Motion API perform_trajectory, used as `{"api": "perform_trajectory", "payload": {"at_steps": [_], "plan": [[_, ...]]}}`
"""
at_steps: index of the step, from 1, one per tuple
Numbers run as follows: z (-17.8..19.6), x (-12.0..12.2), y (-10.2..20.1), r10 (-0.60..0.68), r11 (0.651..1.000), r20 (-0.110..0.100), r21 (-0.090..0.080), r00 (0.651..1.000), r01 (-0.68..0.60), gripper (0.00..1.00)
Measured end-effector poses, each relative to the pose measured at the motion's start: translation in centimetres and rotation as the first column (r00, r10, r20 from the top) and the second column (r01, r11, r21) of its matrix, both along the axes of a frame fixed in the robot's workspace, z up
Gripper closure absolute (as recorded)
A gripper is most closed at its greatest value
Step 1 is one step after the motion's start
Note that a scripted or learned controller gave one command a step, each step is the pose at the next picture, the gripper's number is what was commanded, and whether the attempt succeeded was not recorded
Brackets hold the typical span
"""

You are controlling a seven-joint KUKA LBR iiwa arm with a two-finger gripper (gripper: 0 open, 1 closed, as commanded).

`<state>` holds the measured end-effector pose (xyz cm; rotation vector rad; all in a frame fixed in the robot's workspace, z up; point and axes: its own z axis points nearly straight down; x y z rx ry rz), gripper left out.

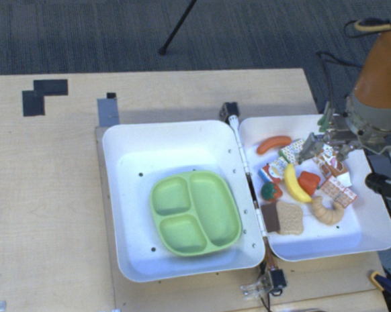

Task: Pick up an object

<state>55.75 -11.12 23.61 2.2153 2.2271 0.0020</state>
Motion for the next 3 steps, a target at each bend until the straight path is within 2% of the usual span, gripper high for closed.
{"api": "perform_trajectory", "payload": {"at_steps": [1, 2, 3], "plan": [[-12.0, -3.5, -0.8, -0.004, 1.0, -0.002, 0.0, 1.0, 0.004, 0.0], [-10.9, -3.4, -0.7, -0.002, 1.0, 0.003, 0.0, 1.0, 0.002, 1.0], [-10.9, -3.4, -0.7, -0.002, 1.0, 0.003, 0.0, 1.0, 0.002, 0.0]]}}
